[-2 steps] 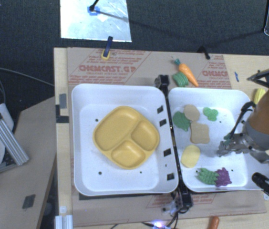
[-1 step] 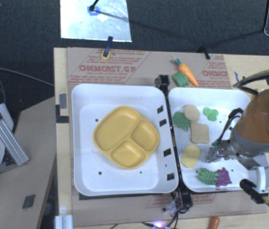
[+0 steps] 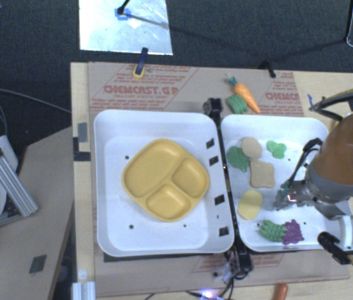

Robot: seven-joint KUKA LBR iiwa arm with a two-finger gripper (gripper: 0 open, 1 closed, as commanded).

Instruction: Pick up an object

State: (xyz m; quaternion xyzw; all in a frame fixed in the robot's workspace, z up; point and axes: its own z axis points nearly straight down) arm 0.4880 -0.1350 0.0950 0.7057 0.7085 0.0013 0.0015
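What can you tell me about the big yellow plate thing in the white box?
The yellow divided plastic plate lies flat in the left shallow white bin, about in its middle and turned at an angle to the bin's sides. It is roughly square with rounded corners and has three hollow sections: one large, two smaller. It looks smooth. Nothing sits in it or touches it.

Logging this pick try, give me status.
Gripper low in right bin, nothing seen held. Yellow piece nearest. Tan slice close beside.
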